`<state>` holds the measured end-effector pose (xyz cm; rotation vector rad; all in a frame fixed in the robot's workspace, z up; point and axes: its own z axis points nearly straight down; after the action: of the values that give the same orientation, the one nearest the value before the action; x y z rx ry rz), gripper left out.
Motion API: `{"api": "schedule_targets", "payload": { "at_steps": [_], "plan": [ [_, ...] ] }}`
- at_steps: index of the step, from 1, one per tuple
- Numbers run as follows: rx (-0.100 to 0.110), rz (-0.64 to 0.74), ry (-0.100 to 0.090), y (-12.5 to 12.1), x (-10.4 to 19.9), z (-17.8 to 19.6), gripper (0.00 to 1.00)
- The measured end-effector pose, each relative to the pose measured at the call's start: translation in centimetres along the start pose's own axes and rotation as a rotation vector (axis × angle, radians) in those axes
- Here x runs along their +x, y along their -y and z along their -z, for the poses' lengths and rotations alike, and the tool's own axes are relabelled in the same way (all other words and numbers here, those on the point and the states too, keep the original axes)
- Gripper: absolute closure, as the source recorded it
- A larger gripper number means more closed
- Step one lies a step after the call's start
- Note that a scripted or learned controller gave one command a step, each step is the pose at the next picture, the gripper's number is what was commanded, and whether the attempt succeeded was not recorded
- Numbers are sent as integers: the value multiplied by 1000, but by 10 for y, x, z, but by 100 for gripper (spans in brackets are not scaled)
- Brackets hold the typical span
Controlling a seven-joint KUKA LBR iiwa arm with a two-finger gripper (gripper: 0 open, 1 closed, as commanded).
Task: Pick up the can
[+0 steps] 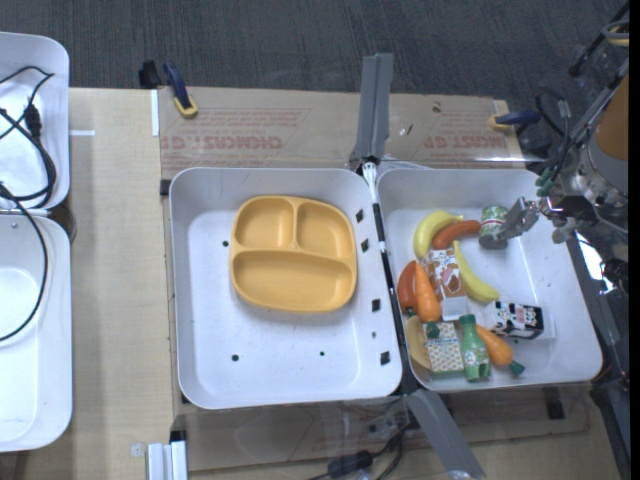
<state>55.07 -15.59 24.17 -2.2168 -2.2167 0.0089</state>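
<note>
Can (493, 225) and hand (520, 216) sit almost together at about one o'clock in the right bin (570, 363). The can, green and white with a pale top, lies near the bin's far wall, just beside the tip of a yellow banana (437, 230) and the end of a red-orange vegetable (456, 232) on its nine o'clock side. The hand, reaching in from three o'clock at the end of the grey arm, has one grey finger slanting down toward the can's three o'clock flank; it looks to touch or nearly touch it. Whether the hand is spread or pressed together I cannot tell, and nothing shows the can pinched between fingers.

The can lies at nine o'clock from the hand, close in. Its long axis is hard to read at this size; it seems to stand roughly upright or lean slightly.

I judge that the grasp is not yet secured, and that the coming move depends on getting a finger to the can's nine o'clock side, where the banana crowds it.

The left bin (200, 298) holds a yellow divided plate (295, 253).
</note>
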Motion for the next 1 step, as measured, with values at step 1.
{"api": "schedule_targets", "payload": {
  "at_steps": [1],
  "plan": [
    [-2, -64, 0, -40, -37, -102, 0]
  ]
}}
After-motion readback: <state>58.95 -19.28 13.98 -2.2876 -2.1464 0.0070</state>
